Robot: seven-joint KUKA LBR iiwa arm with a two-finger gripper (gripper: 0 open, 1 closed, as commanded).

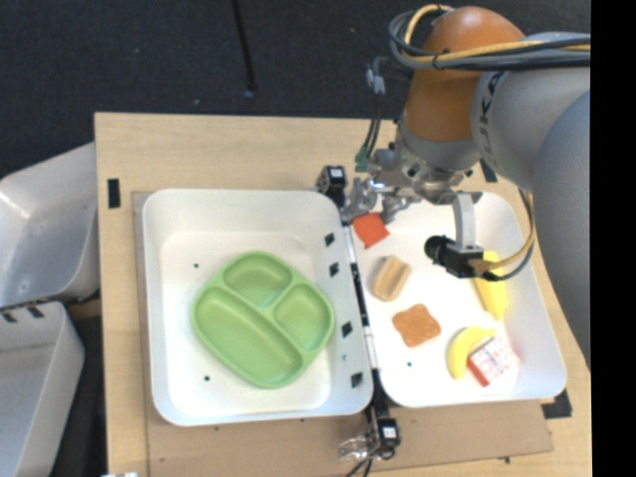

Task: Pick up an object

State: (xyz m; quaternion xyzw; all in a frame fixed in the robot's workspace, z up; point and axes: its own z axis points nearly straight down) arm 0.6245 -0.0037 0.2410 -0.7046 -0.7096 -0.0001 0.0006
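My gripper point(376, 205) hangs over the far left corner of the right bin point(532, 366), under the arm's orange band. A small orange-red block point(371, 231) lies directly at the gripper's tip, close to the wall between the bins. Whether the block is gripped or just resting on the bin floor is unclear from this angle. Further toward the front of the same bin lie a tan bread roll point(390, 278) and an orange-brown toast piece point(416, 324).
The right bin also holds a yellow banana point(492, 293) by the arm's black cable fitting, a second yellow piece point(458, 352) and a red and white box point(494, 364). A green divided plate point(263, 316) lies in the left bin point(169, 237).
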